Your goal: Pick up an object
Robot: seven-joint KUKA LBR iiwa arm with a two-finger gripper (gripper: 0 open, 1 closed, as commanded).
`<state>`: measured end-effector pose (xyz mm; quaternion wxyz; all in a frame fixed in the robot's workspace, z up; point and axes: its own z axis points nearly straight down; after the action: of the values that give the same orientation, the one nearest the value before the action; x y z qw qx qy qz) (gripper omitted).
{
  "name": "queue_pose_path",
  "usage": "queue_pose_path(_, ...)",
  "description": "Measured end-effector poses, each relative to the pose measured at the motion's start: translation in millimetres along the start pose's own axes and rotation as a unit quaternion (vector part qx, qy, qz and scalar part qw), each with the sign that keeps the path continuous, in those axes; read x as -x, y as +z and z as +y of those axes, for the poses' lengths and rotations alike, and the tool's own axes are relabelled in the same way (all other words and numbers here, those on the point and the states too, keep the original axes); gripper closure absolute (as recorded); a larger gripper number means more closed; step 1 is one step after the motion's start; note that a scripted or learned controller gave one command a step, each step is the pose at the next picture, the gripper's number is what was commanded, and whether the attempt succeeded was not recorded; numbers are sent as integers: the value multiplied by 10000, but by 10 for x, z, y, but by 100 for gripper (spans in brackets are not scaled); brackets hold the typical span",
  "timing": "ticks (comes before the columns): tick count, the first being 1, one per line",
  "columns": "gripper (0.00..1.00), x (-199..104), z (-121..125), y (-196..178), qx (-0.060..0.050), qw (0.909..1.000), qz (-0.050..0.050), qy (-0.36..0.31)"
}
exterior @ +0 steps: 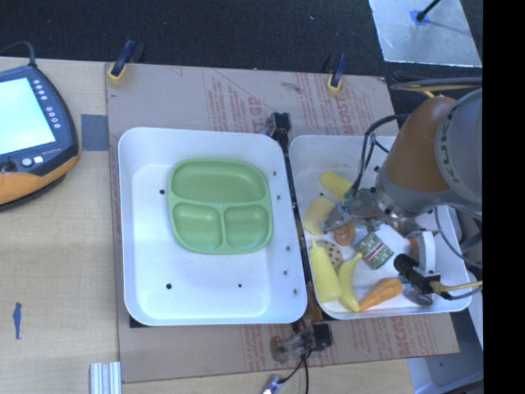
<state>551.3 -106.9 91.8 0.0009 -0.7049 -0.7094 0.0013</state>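
Note:
My gripper (pixel 348 210) is low inside the right bin (pixel 305 150), among a heap of toy foods. It hangs just below a yellow piece (pixel 334 184) and to the right of a pale yellow round piece (pixel 317 215). A small brown round item (pixel 344 234) lies right under it. Nearby lie a green and white packet (pixel 376 250), a long yellow piece (pixel 324 274), a yellow-green banana shape (pixel 349 279) and an orange carrot (pixel 380 292). The arm's wrist (pixel 418 158) covers the bin's right part.
The left bin (pixel 143 245) holds a green divided plate (pixel 220 204). A black clamp (pixel 280 125) sits between the bins at the far edge. A tablet-like controller (pixel 29 130) rests on the bench at the far left. Cables loop beside the arm.

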Motion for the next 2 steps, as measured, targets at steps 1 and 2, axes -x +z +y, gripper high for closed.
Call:
queue_pose_path(1,0,199,434,-3,3,10000,7,10)
queue_pose_path(2,0,0,1050,-10,1,10000,7,12)
